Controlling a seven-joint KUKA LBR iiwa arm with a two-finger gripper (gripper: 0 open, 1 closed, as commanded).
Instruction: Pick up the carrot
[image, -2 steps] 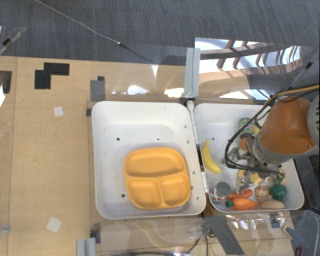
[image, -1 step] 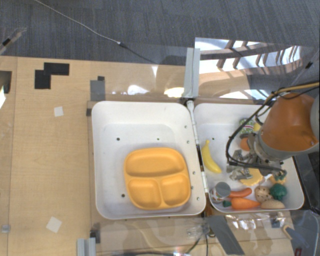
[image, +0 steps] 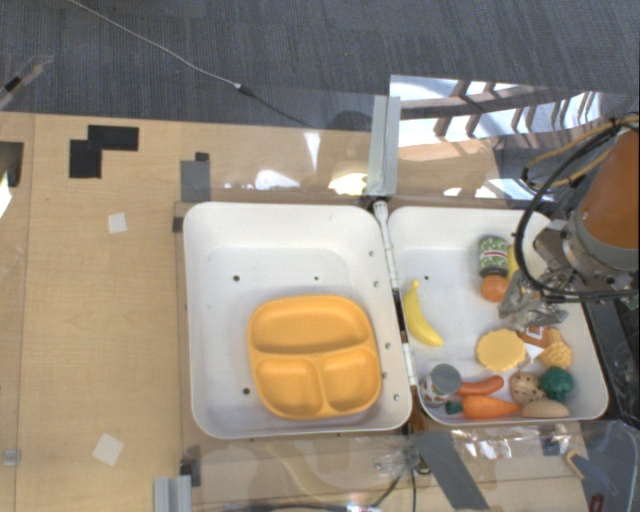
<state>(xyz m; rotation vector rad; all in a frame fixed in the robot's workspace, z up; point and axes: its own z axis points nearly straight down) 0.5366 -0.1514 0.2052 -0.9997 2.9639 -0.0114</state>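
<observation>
The carrot (image: 490, 407) is orange with a small green stub at its left end. It lies flat along the front wall of the right bin (image: 450, 250), just below a red sausage-like piece (image: 481, 386). My gripper (image: 528, 306) hangs over the right half of that bin, well behind the carrot and above a round yellow disc (image: 500, 350). Nothing is seen held in it.
Packed around the carrot are a grey cup (image: 443, 380), a speckled potato (image: 524, 385), a green broccoli (image: 558, 382) and corn (image: 556, 352). A banana (image: 420, 318), an orange (image: 493, 288) and a can (image: 492, 255) lie further back. The left bin (image: 215, 300) holds a yellow divided plate (image: 268, 330).
</observation>
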